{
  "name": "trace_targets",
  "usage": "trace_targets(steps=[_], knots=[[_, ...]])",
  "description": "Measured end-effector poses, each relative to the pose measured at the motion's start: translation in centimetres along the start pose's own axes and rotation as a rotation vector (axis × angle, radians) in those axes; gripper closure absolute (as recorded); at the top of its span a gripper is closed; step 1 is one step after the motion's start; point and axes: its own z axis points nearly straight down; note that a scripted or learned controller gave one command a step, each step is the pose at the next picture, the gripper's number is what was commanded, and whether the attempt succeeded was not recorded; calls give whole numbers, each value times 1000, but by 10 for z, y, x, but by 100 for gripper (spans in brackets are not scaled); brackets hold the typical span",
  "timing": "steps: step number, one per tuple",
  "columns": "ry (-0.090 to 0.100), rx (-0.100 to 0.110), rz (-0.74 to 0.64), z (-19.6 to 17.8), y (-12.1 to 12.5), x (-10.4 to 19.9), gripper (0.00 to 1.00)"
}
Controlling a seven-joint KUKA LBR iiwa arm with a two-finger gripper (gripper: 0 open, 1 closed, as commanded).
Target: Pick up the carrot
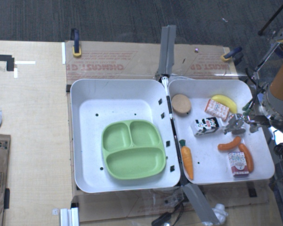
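Pale wood forms the bench (28, 98), which carries two shallow white bins side by side. In the right bin (205, 173) the carrot (187, 160) lies tight along the left wall, leafy green end pointing away from the near rim. It is a short, tapered orange toy with a smooth skin. The tool (239, 124) hangs at the bin's far right side, over a sausage (229, 144), and whether it is released or clenched I cannot tell (clutter blurs its outline). The likeliest failure, I judge, is a finger striking the wall, since the carrot leaves no gap there. Another orange sausage (246, 156) could draw a mistaken grasp. A green divided plate (133, 149) sits in the left bin.
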Motion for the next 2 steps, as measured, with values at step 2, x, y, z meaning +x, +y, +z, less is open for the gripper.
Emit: trace_targets(steps=[2], knots=[[-1,-2,-136,40,-6,-33,0]])
